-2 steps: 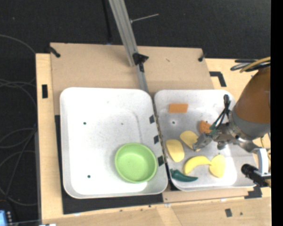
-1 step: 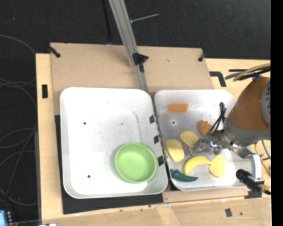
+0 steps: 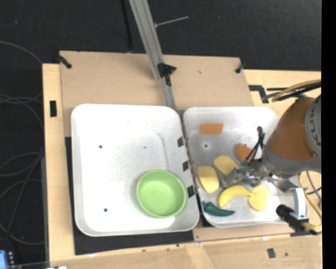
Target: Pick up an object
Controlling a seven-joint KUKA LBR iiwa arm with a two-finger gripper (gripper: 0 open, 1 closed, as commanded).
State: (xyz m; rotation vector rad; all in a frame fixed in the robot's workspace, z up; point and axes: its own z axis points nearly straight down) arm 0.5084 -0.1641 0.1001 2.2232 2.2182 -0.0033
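Banana [image 3: 236, 195], the yellow curved piece nearest the hand [image 3: 239, 174], lies low in the right bin [image 3: 229, 116], close to that bin's front wall. The hand sits just above it, among the crowded pieces; whether it is released or clenched cannot be told from this slant, and nothing is seen between its tips.

Room to move is tight in the right bin's lower half. A yellow slice [image 3: 208, 179] lies near the wall shared by the two bins, a second yellow slice [image 3: 224, 164] is just beside the hand, and a third yellow piece [image 3: 259, 197] lies just right of the banana. A dark green pepper [image 3: 218, 209] rests against the front wall, just below the banana. An orange piece [image 3: 243, 151] is partly hidden beside the wrist. The upper half is more open, with an orange block [image 3: 211, 129] lying apart near the back wall.

The left bin [image 3: 112, 133] holds a green bowl [image 3: 161, 193], upright, in its front right corner, near the dividing wall; the rest of its floor is bare. Both bins stand on the table [image 3: 112, 72].
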